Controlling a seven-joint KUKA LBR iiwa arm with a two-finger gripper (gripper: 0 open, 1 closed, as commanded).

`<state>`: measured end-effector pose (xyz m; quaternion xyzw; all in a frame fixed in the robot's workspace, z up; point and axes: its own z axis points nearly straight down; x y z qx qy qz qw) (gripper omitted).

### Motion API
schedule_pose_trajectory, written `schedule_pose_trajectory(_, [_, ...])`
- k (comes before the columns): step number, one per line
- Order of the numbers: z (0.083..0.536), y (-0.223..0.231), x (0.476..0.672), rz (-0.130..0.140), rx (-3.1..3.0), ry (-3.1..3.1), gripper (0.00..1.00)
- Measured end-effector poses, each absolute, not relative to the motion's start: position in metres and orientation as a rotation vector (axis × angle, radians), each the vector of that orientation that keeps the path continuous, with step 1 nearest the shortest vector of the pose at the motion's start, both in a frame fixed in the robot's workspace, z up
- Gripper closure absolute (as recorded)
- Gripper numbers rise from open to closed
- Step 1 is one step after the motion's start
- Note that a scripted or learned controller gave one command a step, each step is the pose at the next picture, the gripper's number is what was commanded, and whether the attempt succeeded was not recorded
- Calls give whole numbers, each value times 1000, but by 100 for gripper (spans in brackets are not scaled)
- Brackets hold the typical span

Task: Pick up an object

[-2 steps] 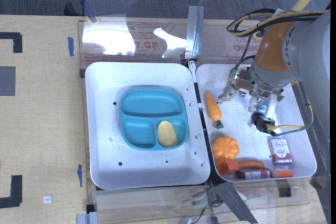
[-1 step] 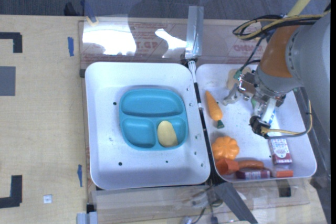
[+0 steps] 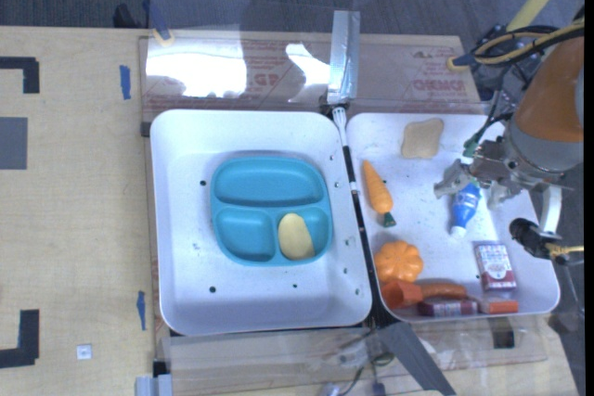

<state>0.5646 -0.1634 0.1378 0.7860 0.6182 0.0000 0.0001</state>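
Behind the two white bins (image 3: 176, 144), a clear panel (image 3: 306, 70) carries faint red printing, too glared and small to read. In the right bin, near its front rim, a small red carton (image 3: 495, 266) bears a white label, perhaps lettered, but illegible from here.

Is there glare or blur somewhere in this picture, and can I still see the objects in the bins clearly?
In the camera view, strong glare sits on the clear sheet behind the left bin; the tray, carrot and pumpkin are sharp; the claw over the tube is dim and cluttered, so its details are hard to read.
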Motion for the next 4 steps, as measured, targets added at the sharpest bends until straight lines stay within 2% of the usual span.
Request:
schedule_pose_trajectory(1, [87, -187, 572, 4, 2399, 2022, 0])
schedule_pose_trajectory(2, [163, -181, 575, 3, 2613, 1739, 0])
schedule_pose_trajectory(3, [95, -196, 550, 12, 2686, 1639, 0])
schedule_pose_trajectory(4, [87, -184, 493, 6, 2595, 1765, 0])
